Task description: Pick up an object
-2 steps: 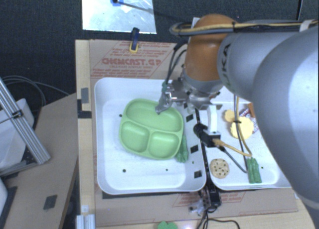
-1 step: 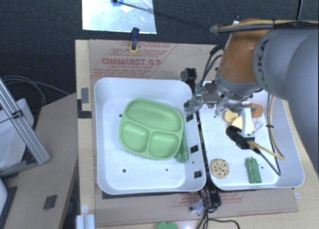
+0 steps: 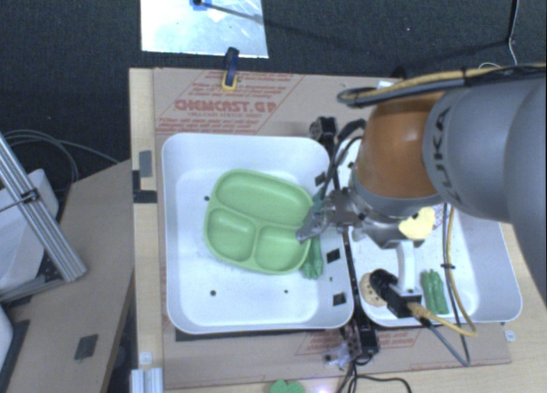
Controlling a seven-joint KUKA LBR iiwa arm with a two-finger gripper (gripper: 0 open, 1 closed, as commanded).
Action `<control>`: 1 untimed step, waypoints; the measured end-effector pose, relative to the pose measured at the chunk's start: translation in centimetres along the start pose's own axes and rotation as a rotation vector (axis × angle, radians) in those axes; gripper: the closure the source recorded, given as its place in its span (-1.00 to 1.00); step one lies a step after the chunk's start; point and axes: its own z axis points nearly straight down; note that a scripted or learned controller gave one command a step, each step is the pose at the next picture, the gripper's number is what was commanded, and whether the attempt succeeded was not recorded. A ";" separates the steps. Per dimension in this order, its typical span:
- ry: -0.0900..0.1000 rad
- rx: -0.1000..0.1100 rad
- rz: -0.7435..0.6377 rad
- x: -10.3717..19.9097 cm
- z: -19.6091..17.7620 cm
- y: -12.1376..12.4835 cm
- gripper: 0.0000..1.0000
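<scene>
Green divided plate (image 3: 256, 222), three compartments, tilted in left bin (image 3: 184, 297)

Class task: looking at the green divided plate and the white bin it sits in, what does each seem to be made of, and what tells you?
Green divided plate: probably moulded plastic, smooth and matt; even colour, rounded compartment ridges.
White bin: likely thin formed plastic, slightly glossy; uniform white, rounded corners, soft sheen.

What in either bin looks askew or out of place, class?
The green divided plate lies turned at an angle to the left bin walls, its right edge by the gripper. A darker green item sits wedged beside it. In the right bin, nothing looks spilled.
</scene>
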 end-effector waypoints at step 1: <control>-0.004 -0.007 0.010 -9.0 1.6 4.4 -1.00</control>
